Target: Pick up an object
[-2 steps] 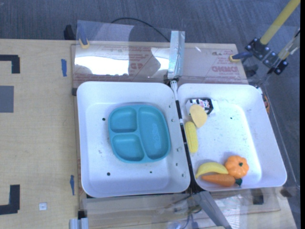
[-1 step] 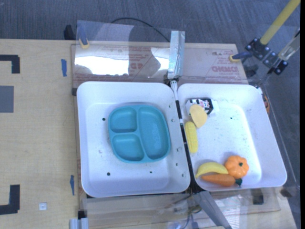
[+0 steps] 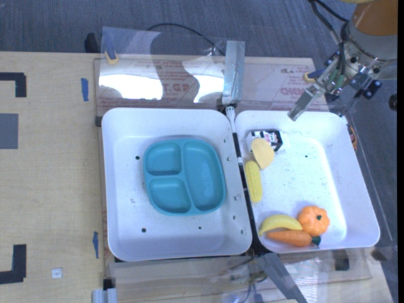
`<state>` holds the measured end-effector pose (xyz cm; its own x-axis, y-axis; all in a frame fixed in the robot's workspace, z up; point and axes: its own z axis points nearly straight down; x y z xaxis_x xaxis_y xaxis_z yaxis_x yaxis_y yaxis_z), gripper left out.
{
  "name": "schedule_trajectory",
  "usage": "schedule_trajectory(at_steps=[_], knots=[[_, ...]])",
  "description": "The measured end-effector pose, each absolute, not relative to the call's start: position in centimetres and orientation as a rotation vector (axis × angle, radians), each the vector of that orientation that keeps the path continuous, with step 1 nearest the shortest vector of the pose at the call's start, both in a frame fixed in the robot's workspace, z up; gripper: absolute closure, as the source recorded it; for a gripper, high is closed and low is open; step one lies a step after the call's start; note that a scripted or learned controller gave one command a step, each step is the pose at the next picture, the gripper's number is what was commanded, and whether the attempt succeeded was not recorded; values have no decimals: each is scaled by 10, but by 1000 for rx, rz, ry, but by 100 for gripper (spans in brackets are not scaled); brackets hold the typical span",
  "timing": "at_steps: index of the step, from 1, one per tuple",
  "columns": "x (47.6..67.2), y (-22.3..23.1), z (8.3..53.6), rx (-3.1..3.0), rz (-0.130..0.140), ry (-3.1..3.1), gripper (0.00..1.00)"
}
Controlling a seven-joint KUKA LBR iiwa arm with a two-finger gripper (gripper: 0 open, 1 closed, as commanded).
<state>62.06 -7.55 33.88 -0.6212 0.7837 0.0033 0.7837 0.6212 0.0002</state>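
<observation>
Nearest the camera, 1 carrot [image 3: 292, 237], 1 banana [image 3: 281, 223] and 1 small orange pumpkin [image 3: 314, 219] are bunched at the right bin's [image 3: 360, 197] front. 1 corn cob [image 3: 253, 180] and 1 pale yellow piece [image 3: 262, 152] lie along its left wall. 1 teal divided plate [image 3: 185, 175] sits in the left bin [image 3: 120, 188]. 2 bins are set on a light wood bench [image 3: 47, 169] over grey floor. The gripper [image 3: 302, 108] hangs over the right bin's back rim, nothing in it; open or closed can't be told.

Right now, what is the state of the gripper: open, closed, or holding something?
Gripper: it cannot be told; it sits over the right bin's far edge, with nothing visible between it.
</observation>
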Motion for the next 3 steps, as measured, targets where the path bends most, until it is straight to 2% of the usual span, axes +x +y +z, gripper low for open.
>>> schedule_trajectory(at_steps=[1, 2, 3], knots=[[646, -43, 191, -1414, 6, -2794, 0], [596, -114, 96, -1613, 7, -2688, 0], [664, -140, 85, -1677, 11, -2635, 0]])
